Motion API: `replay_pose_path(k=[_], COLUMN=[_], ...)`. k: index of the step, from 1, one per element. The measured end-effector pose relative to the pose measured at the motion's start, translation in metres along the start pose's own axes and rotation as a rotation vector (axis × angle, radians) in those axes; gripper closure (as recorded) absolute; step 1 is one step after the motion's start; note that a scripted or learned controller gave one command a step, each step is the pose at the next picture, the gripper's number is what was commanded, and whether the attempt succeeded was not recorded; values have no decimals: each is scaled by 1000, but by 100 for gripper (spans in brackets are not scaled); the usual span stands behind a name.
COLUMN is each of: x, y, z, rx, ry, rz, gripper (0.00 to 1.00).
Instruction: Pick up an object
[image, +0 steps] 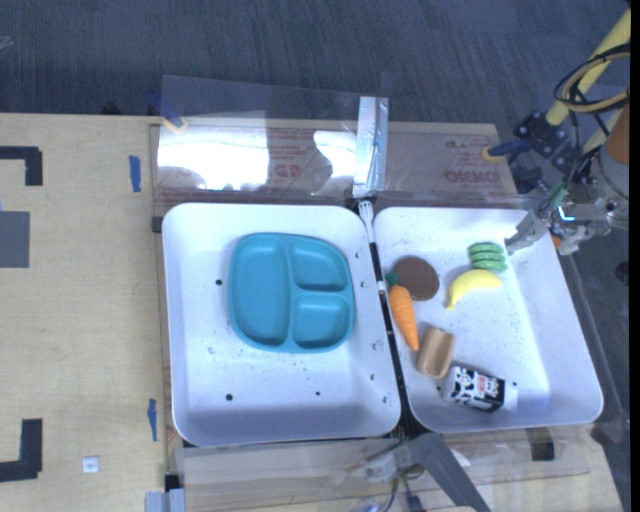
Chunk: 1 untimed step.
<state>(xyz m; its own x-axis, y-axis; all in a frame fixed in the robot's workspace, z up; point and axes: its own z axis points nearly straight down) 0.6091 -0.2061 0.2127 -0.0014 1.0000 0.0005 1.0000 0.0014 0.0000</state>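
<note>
Toys lie scattered in the right bin (575, 375), any of which would serve for the pick. Nearest the camera, at about six o'clock in that bin, a black-and-white carton (475, 388) lies on its side; it looks light and stiff, and I judge its flat faces the safest to pinch across the short width. Just beyond it sits a tan cylinder (436, 351), probably hard and apt to roll, best taken across its round body. At nine o'clock an orange carrot (403, 315) lies along the bin's left wall, tapered and likely slippery, so the thick end is the place to hold. Past it rest a brown disc (416, 277), flat and hard to get under, a yellow banana (471, 287), and at twelve o'clock a green ribbed piece (487, 256). The left bin (190, 390) bears a blue divided tray (292, 291). Farthest, at two o'clock over the right bin's rim, hangs the gripper (528, 232); whether it is spread or pressed together I cannot tell, and nothing is seen pinched in it
</note>
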Motion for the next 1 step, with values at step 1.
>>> replay_pose_path(k=[1], x=[80], y=[17], z=[91], rx=[8], ry=[4], rz=[-121], gripper=[0])
